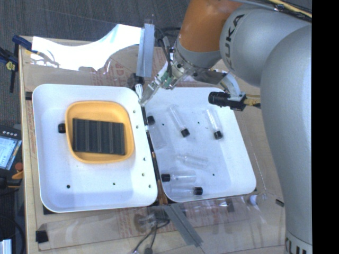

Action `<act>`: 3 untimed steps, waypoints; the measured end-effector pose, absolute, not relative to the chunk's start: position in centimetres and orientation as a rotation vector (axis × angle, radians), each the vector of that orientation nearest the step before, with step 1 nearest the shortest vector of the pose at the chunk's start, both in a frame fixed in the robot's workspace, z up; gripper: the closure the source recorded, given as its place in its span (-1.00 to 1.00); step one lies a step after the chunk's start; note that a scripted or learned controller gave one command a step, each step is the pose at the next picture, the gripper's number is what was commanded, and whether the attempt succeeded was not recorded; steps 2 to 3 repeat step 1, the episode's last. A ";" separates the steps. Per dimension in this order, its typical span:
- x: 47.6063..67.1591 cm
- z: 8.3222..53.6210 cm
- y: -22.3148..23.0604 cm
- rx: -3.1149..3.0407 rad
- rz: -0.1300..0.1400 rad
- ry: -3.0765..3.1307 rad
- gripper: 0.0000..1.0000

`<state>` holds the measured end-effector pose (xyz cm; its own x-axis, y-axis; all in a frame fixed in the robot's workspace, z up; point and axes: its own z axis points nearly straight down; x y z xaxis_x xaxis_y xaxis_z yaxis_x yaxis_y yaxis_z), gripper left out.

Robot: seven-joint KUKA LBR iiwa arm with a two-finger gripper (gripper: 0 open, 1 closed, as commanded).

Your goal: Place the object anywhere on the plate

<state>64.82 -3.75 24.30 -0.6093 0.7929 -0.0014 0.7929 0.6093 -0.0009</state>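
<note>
At the eleven o'clock corner of the right bin, the gripper is hovering, its closure indeterminable, while the capped vials are lying inside that bin, at three o'clock from the yellow plate, leaving placement wholly outstanding.

Dark grey carpet, pale wooden bench — bright glare up top

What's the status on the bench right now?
Pincer at far end, between the bins, grip unclear. Clear capped vials lie in right bin. Yellow plate in left bin carries dark ridged block.
</note>
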 end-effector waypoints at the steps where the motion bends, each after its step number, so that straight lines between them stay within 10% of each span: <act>1: 64.6 23.6 0.0 1.431 -0.003 2.799 -1.00; 3: 64.6 23.6 0.0 1.431 -0.003 2.799 -1.00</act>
